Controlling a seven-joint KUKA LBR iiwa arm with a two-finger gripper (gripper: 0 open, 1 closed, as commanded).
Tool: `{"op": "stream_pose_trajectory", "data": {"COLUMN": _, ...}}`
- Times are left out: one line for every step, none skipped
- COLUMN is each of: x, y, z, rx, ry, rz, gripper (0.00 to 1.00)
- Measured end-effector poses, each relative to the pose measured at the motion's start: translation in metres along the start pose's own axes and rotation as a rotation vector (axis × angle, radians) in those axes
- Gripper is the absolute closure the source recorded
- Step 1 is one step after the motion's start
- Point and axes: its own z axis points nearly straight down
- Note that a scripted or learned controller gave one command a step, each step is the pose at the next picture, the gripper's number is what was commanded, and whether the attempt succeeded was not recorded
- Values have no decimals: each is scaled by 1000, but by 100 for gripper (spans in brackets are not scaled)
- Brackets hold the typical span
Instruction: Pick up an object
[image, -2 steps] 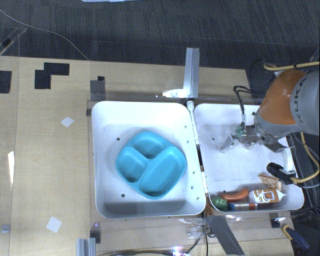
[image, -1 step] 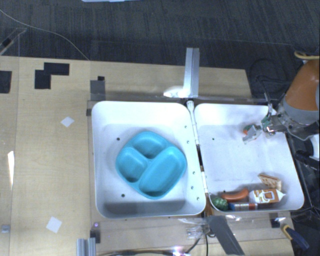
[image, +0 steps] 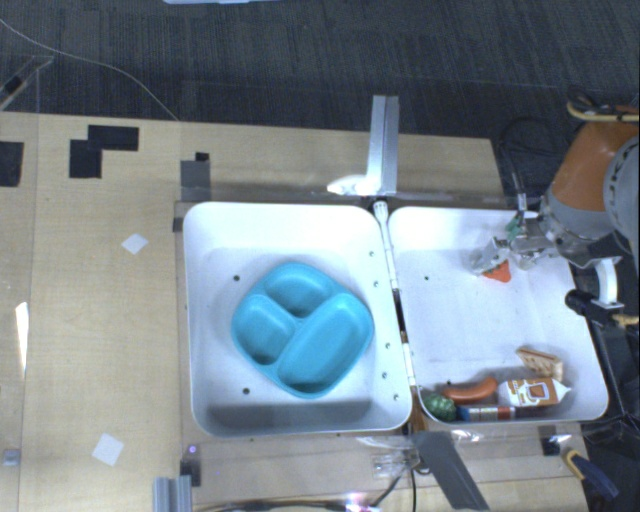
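Note:
My gripper hangs over the upper right part of the right bin, reaching in from the right. A small orange-red piece sits right below its tip, touching or nearly touching it; I cannot tell whether it is gripped. Along the bin's front edge lie an orange sausage-like object, a green item, a small white and brown carton and a tan piece.
The left bin holds a blue divided plate. A metal post stands behind the wall shared by the bins. The grey arm with its orange band crosses the right bin's far right corner.

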Motion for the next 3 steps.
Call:
{"op": "stream_pose_trajectory", "data": {"x": 1, "y": 3, "z": -13, "rx": -7, "ry": -4, "rz": -6, "gripper": 100}}
{"op": "stream_pose_trajectory", "data": {"x": 40, "y": 29, "z": 1, "rx": 15, "ry": 4, "rz": 117, "gripper": 100}}
{"op": "stream_pose_trajectory", "data": {"x": 117, "y": 35, "z": -117, "rx": 0, "ry": 2, "rz": 278, "gripper": 100}}
